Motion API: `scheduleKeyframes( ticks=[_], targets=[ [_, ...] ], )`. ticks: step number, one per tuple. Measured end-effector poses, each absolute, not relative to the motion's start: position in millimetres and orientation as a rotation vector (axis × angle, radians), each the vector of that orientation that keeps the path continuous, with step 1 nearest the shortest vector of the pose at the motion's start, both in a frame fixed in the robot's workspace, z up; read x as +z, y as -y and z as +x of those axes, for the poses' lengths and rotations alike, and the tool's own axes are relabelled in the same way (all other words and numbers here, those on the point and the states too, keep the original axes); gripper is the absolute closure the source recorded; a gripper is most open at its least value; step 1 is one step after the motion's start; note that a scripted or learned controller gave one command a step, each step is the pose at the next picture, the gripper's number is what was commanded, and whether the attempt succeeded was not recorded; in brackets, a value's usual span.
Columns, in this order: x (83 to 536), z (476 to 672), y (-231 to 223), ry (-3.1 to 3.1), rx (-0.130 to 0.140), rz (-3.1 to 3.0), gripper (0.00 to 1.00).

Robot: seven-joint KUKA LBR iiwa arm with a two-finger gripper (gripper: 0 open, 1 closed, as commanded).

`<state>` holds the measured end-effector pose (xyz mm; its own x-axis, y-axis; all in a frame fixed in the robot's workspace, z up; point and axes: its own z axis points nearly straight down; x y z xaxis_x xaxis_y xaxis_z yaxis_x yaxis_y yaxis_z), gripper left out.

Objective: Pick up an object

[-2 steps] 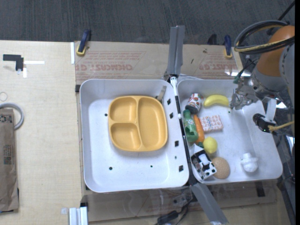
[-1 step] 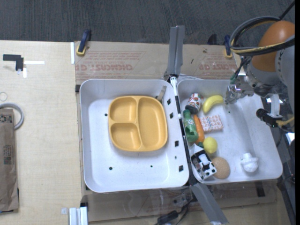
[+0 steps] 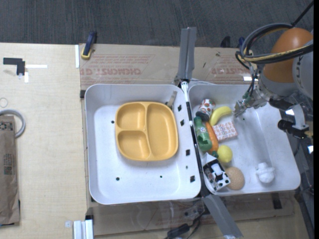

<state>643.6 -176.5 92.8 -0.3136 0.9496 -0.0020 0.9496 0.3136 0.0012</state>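
In R bin (image 3: 279, 133): gripper (image 3: 242, 106) low nr back wall, just R of banana (image 3: 220, 114), nothing seen in it, finger state can't tell | objs along L wall: banana, carrot (image 3: 212, 136), lemon (image 3: 225, 154), box (image 3: 227, 130) | L bin (image 3: 99, 148): yellow tray (image 3: 147, 131)

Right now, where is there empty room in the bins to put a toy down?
The left bin has bare floor all around the yellow plate, widest below it. The right bin is bare between the lemon and white toy; its left edge is crowded.
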Motion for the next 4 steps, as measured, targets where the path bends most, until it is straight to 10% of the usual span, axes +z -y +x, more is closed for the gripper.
scheduleKeyframes(
  ticks=[1,2,4],
  targets=[
    [93,644.8,105,-2.613,0.000,1.739,1.00],
    [102,606.6,141,-2.751,0.000,1.511,1.00],
    [93,618.0,189,-3.049,0.000,0.736,1.00]
  ],
)
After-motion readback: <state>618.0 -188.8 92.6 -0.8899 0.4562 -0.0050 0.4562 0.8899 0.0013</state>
